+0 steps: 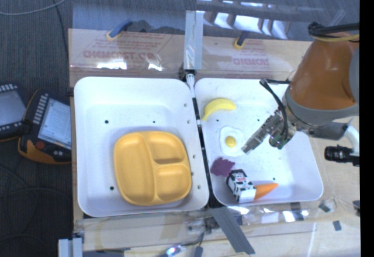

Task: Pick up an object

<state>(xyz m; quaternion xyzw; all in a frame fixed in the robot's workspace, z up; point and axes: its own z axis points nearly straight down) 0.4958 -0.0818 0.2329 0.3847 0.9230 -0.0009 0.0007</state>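
Observation:
In the right bin (304, 186) lie a yellow banana (218, 107), a fried egg (231, 140), a purple piece (222, 166), a small black-and-white object (238, 182) and an orange carrot (264, 190). My gripper (260, 135) hangs over the middle of the right bin, just right of the egg, slanting down to the left. Nothing shows between its fingers.
The left bin (93, 104) holds a yellow divided tray (153, 166). A metal divider runs between the bins. A teach pendant (44, 127) lies on the floor to the left. Cardboard and clamps stand behind the bins.

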